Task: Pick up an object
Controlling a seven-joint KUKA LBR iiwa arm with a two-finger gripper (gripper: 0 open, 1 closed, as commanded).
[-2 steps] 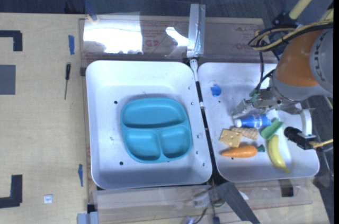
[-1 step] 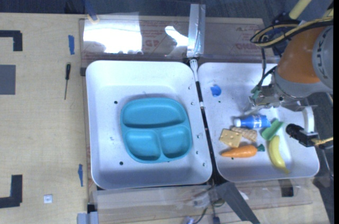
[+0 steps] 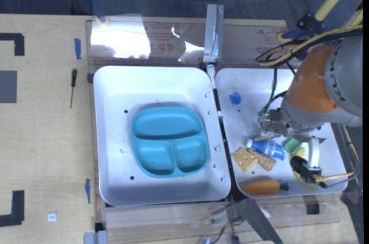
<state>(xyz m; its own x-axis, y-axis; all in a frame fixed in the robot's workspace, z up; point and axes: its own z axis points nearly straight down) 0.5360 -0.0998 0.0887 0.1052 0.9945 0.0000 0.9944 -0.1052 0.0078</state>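
Note:
My gripper [image 3: 274, 132] hangs low over the middle of the right bin [image 3: 248, 84], under the grey arm with its orange band. Directly below and touching its tip lies a blue and white object [image 3: 271, 149]. To the right of that, a green piece [image 3: 293, 144] and a yellow-green piece [image 3: 300, 152] peek out beside the wrist. Two tan crackers [image 3: 244, 158] [image 3: 267, 163] lie to the lower left of the gripper. An orange carrot-like item [image 3: 262, 186] rests along the bin's front wall. A small blue piece [image 3: 234, 99] sits apart at the upper left.
The left bin [image 3: 109, 122] holds a turquoise divided tray [image 3: 169, 140]. A ridge separates the two bins. The arm covers the right bin's right side. A screwdriver [image 3: 72, 86] lies on the bench at the left.

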